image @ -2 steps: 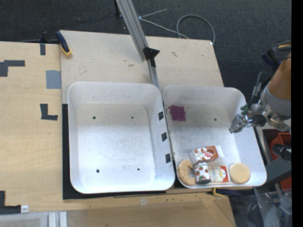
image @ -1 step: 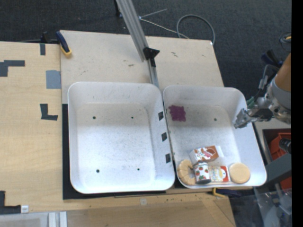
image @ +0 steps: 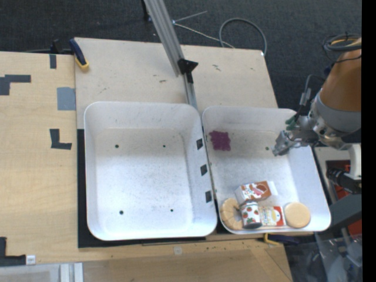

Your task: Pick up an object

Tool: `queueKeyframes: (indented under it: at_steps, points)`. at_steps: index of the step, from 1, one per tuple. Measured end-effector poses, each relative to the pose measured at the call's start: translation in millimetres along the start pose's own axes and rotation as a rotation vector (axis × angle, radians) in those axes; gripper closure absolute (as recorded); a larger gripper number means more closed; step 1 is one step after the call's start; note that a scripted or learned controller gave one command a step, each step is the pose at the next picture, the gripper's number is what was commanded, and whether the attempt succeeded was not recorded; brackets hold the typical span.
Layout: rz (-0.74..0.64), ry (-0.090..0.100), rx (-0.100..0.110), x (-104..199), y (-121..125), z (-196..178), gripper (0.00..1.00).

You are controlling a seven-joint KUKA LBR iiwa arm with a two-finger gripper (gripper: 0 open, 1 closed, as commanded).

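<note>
Several packets and round biscuits point(image: 258, 207) crowd the right-hand white bin's point(image: 305, 175) near corner; the grey gripper point(image: 282, 144), whose state I cannot tell, hovers well apart, so it may snag two.

Two bins are sitting side by side on the bench point(image: 35, 175); in the right bin point(image: 305, 175) a small lump point(image: 220, 140) is lying toward the far left, while packets point(image: 257, 203) and two round items point(image: 296, 215) are clustering along the near wall
</note>
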State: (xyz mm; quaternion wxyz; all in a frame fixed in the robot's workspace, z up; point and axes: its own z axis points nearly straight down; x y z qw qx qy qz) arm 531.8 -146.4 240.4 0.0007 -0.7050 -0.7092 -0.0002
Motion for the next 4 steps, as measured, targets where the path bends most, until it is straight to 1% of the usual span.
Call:
queueKeyframes:
  at_steps: [1,2,3,4]
  points:
    - [0.001,0.000,0.001,44.1,8.4,7.0,1.00]
    - [0.000,0.000,0.000,88.6,12.6,4.5,1.00]
    - [-0.002,0.000,0.002,153.0,17.6,7.6,1.00]
    - [-0.002,0.000,0.001,205.8,21.5,0.2,1.00]
